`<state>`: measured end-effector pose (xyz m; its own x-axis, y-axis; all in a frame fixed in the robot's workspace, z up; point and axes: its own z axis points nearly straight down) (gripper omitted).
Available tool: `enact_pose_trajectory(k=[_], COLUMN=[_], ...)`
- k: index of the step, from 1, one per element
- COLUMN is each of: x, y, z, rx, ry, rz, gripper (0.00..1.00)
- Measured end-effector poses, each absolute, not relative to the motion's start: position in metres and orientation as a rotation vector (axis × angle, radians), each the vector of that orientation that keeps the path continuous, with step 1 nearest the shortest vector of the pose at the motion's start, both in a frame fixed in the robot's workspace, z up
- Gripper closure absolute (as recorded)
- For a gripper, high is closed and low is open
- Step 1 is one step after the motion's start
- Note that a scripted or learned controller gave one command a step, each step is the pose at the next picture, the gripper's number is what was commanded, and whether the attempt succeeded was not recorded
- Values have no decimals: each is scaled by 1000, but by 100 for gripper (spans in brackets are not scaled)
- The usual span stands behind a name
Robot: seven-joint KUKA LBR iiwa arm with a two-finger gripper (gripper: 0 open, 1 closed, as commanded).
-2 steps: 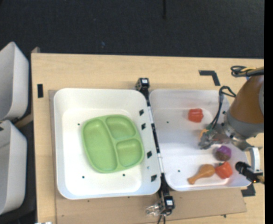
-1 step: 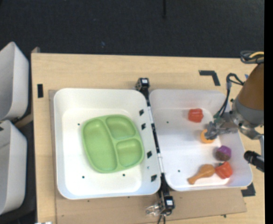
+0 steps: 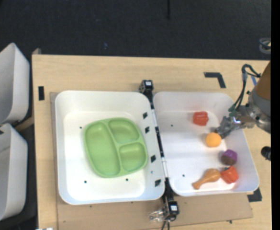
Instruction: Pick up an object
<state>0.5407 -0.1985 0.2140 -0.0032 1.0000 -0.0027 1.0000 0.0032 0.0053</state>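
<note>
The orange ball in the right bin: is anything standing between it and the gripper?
Nothing visible. The gripper sits just up and right of the orange ball, with bare bin floor between them. The purple object lies below the ball, off that line.

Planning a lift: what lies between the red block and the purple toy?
In the camera view, the orange ball lies between the red block and purple toy.

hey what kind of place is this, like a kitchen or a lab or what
Most likely a robotics lab bench set up for pick-and-place tests, not a kitchen. Two white bins sit side by side on a wooden bench, holding a green divided plate and toy food like an orange ball, with a robot hand reaching in.
</note>
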Motion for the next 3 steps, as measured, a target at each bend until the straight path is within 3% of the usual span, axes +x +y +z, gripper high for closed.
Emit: enact_pose_trajectory(k=[3], x=[578], y=[-40], z=[212], rx=[2213], ry=[2229], rz=[4], gripper=[100])
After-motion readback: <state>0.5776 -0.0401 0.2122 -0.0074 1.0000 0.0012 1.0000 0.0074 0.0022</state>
